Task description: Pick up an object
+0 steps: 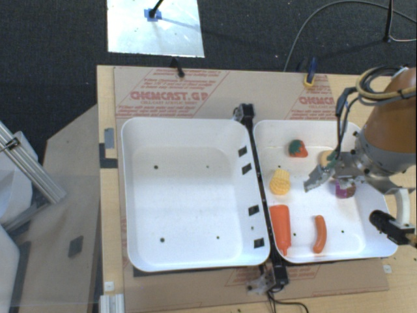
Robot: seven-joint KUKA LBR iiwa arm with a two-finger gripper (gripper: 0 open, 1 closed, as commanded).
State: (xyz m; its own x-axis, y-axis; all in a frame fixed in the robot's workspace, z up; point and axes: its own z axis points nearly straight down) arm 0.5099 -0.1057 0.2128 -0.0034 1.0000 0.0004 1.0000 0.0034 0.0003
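Jaws (320, 177) hung over right bin (365, 243); open or together, cannot tell. Purple object (345, 190) sat part-hidden beside them: a descent could likely glance off it.

The arm (391, 119) runs off the right edge and partly covers a purple item (345, 190) (kind unclear).

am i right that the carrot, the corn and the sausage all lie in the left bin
Not quite. The camera view shows the carrot, the corn and the sausage all lying in the right bin, not the left bin.
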